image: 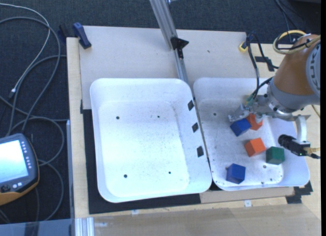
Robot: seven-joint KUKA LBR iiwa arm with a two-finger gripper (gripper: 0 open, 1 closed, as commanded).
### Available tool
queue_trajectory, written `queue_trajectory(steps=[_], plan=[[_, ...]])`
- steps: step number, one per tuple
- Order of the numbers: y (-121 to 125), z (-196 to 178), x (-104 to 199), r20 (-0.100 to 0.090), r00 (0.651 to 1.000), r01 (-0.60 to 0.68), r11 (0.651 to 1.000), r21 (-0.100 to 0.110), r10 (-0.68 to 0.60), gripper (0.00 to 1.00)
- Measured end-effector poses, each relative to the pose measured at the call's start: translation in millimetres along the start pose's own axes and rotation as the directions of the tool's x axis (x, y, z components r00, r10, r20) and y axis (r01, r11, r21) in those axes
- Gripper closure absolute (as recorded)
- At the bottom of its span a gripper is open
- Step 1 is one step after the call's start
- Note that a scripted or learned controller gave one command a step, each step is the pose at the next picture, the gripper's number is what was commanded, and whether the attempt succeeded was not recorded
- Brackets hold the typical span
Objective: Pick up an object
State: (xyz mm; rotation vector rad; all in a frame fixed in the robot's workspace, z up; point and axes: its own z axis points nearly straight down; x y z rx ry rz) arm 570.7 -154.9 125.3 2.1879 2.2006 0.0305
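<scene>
The right bin [219,128] holds several blocks. A blue block [239,127] and a small orange block [256,123] lie side by side just under my gripper [249,114], which hangs low over them in the bin's upper middle. A larger orange block [255,147] sits below those two, with a green block [275,155] to its right. Another blue block [235,173] rests near the bin's front rim. The gripper body hides part of the small orange block. I see no block lifted off the bin floor.
The left bin [102,97] stands beside the right one, with black clips [194,127] along the shared rim. A slanted metal pole [163,16] rises behind the bins. A black attachment [291,145] juts out near the green block.
</scene>
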Motion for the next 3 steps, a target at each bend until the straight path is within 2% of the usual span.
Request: queue_trajectory(steps=[1, 2, 3], plan=[[1, 0, 5, -0.002, 1.000, -0.004, 1.000, -0.003, 0.004, 0.00], [-12, -22, -13, -0.013, 1.000, -0.004, 0.999, 0.038, 0.004, 0.00], [-12, -21, -13, -0.013, 1.000, -0.004, 0.999, 0.038, 0.004, 0.00]])
